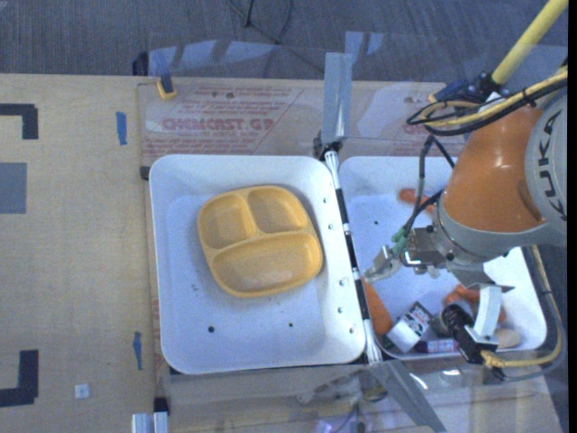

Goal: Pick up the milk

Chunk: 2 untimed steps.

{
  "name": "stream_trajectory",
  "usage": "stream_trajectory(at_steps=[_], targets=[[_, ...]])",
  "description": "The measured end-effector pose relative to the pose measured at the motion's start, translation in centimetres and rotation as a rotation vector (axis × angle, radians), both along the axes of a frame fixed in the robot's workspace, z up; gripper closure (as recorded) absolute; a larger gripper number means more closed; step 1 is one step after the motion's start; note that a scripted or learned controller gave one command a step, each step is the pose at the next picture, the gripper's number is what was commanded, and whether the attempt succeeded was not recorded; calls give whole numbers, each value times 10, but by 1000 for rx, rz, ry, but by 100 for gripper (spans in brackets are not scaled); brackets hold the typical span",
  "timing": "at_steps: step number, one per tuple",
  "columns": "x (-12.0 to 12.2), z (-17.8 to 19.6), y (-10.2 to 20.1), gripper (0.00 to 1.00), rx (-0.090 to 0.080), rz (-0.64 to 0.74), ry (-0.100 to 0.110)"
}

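Hanging low over the right-hand bin, the grey-and-orange arm carries its end effector above a bare patch of the white floor, close to the wall shared by the two bins. From this side of the worktop the tip is too small and cluttered to read, so I cannot tell whether the end effector is spread or closed.

The milk, a small dark container with a white end, lies tipped over near the end effector, on the side toward the bin's front rim and apart from it. An orange, carrot-like piece lies between the end effector and that rim, just beside the milk; whether the two touch cannot be made out. A purple item lies past the milk, farther from the end effector, along the same rim. A small orange scrap sits on the end effector's opposite side, toward the back rim.

Across the shared wall, well apart from the end effector, the left-hand bin holds a yellow three-compartment plate, face up.
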<state>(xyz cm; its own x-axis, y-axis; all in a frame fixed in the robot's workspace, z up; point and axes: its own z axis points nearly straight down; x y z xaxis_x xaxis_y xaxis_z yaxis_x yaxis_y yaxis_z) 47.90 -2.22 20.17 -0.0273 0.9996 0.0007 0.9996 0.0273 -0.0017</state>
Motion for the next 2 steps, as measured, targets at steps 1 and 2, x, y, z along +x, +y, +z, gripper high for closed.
stream_trajectory(at_steps=[1, 2], targets=[[0, -18, -66, 0, 0, 86, 0], [0, -18, -66, 0, 0, 86, -1]])
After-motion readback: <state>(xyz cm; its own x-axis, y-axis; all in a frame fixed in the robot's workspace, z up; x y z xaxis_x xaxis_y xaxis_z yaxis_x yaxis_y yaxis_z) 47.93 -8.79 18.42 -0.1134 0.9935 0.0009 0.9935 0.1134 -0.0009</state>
